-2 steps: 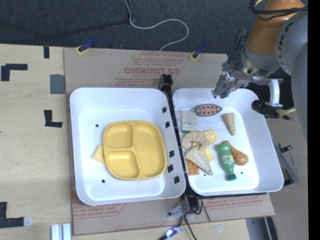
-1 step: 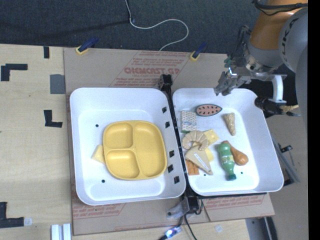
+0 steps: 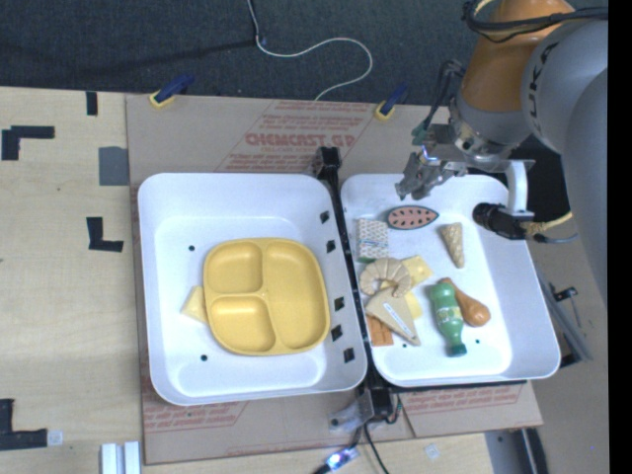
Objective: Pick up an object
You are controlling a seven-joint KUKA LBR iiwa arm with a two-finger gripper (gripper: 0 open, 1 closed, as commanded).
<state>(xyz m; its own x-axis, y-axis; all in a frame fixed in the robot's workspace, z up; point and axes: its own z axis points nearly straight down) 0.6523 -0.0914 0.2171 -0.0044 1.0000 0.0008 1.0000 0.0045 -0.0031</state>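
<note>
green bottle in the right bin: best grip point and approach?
Take the green bottle across its body near the middle, coming straight down. It lies flat, long axis running roughly up and down the image, so close the gripper across the narrow width. An orange piece touches its right side and a yellow slice sits near its top left, so finger room looks tight.

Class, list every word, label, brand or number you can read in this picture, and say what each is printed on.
Red print on the cardboard sheet under the bins: upside down and blurred, not readable.
Dark lettering on the grey arm: cut off and unclear, not readable.
No readable text on the white bins, yellow tray or toy foods.
</note>
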